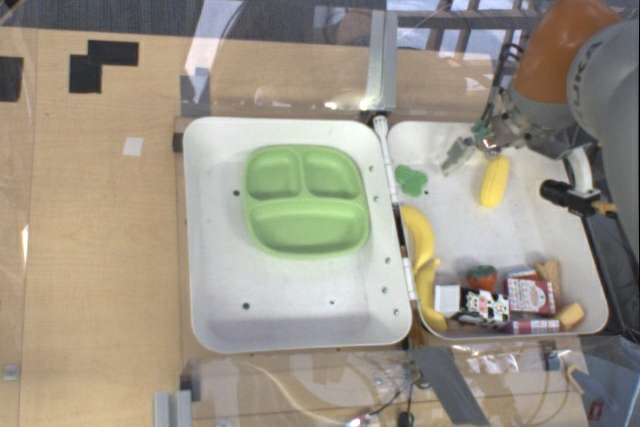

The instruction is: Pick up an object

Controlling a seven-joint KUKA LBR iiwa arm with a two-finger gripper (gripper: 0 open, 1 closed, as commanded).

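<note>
Corn cob [493,182], yellow, lies in right bin [560,235] upper area, long axis roughly up-down in view. Gripper [472,147] hangs just above-left of its top end, fingers spread, gripping nothing. Banana [423,255] along left wall, green plate [303,199] in left bin [215,245].

Two white bins [215,315], one green tray [305,199], one banana [424,255] (all counted)

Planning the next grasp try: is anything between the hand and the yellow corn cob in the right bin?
Nothing visible. The hand hangs just left of the corn cob, with bare bin floor between them.
</note>
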